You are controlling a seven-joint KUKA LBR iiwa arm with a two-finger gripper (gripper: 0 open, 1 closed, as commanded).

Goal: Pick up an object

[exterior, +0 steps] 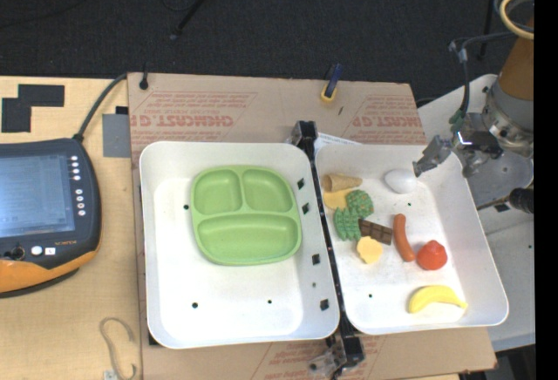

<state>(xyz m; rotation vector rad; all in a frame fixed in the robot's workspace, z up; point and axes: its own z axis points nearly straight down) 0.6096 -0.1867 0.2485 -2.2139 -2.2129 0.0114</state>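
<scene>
Sitting in the middle of the left bin, a green plate, likely out of the way. Heaped along the right bin's left edge, toy food: broccoli, sausage, tomato, with a banana near the front right corner, easy to reach. Hanging over that bin's far right corner, the gripper; cannot tell how it is set.

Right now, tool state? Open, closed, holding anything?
Tool: cannot be told whether open or closed. It sits at the far right edge of the right bin, near the white egg; nothing visibly in it.
</scene>
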